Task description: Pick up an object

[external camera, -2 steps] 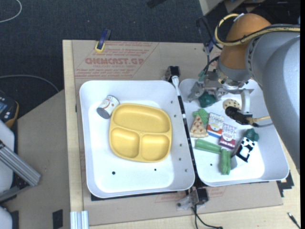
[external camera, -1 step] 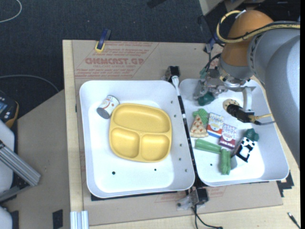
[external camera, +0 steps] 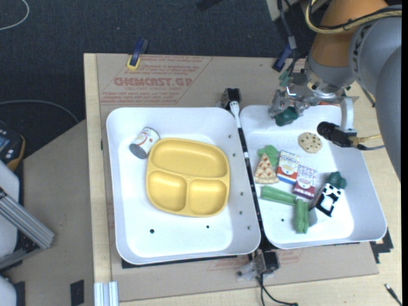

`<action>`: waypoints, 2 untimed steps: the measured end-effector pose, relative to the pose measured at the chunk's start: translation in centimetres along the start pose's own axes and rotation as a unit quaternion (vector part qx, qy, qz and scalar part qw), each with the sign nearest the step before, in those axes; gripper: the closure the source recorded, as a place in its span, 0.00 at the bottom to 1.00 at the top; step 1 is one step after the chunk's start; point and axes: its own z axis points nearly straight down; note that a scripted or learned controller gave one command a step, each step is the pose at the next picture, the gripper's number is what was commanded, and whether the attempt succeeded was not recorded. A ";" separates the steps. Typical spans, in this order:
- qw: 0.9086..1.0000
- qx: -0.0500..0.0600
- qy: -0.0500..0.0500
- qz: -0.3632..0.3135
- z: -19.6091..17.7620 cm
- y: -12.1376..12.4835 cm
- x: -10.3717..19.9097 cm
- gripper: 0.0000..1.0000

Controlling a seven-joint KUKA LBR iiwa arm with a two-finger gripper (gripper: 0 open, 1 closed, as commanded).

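Green vegetables (external camera: 288, 199) in right bin's (external camera: 370, 222) front, fingers (external camera: 285, 111) pinching a teal object (external camera: 288, 115) at back

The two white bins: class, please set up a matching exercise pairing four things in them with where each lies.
Things:
1. yellow divided tray
2. small can
3. cookie
4. pizza slice toy

Places:
A. far part of the right bin, near the arm
B. middle of the left bin
C. right bin, close to the wall shared with the left bin
D. left bin, lying by the tray's far left corner

Pairs: 1-B, 2-D, 3-A, 4-C
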 end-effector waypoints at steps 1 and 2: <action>1.000 0.001 0.000 0.000 -4.8 -0.6 0.1 1.00; 1.000 0.002 0.000 0.000 -6.6 -0.5 0.1 1.00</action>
